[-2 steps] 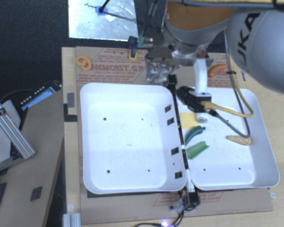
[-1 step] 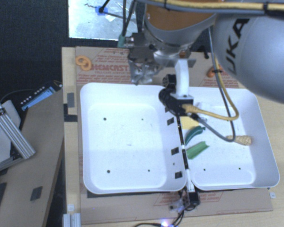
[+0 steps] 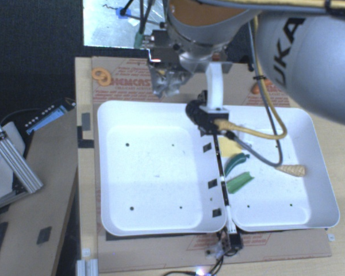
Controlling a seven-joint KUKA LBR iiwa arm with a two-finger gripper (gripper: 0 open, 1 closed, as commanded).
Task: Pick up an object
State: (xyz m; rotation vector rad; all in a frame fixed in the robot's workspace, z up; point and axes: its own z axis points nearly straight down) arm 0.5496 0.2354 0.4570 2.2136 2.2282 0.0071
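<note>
Green pieces are seen lying in the right bin, close to the divider between the bins; a yellow piece lies just above them. A tan cone is noted to their right. The left bin adjoins. The end effector is held above the bins' far edge, over the tabletop; its state cannot be told.

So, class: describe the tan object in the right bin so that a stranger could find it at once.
Start at the right-hand shallow white bin. Near its right side lies a small tan ridged cone-shaped piece. Its neighbours, two green strips, sit by the divider; it alone is tan and tapered.
</note>
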